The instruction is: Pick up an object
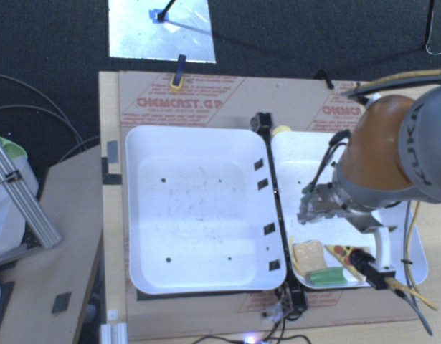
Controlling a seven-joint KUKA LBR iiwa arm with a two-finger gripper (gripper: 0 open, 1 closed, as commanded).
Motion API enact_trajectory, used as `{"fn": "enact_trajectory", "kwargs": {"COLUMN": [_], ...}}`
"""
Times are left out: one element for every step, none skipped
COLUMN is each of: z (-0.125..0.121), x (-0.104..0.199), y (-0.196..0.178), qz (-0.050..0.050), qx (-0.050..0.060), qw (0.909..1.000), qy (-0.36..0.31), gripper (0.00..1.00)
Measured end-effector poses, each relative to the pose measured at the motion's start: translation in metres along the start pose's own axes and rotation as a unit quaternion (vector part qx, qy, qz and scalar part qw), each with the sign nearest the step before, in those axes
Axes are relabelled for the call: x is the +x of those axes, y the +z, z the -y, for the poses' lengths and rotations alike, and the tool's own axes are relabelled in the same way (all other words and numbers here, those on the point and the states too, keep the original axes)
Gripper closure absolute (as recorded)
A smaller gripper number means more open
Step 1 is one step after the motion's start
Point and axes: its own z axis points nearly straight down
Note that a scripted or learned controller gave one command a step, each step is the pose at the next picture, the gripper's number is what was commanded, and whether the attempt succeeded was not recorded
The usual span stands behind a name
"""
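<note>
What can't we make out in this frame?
- Gripper: finger state unreadable, the arm's wrist hangs over it in the camera view.
- Right bin: most of its floor is hidden under the arm.
- Items at its near edge, tan block, green piece, patterned piece: too small to identify.

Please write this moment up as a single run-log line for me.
arm: over right bin | gripper: above near end, grasp unconfirmed | objects: tan block, green block, pizza slice toy at near edge | left bin: unattended
</note>
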Motion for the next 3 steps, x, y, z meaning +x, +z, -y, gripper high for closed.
{"fn": "enact_trajectory", "kwargs": {"z": [-0.013, -0.007, -0.005], "x": [0.069, 0.066, 0.122], "y": [-0.074, -0.164, -0.270], "qz": [0.000, 0.001, -0.001], "qx": [0.000, -0.001, -0.002], "qw": [1.0000, 1.0000, 1.0000], "qy": [0.001, 0.004, 0.002], "gripper": [1.00, 1.00, 1.00]}}
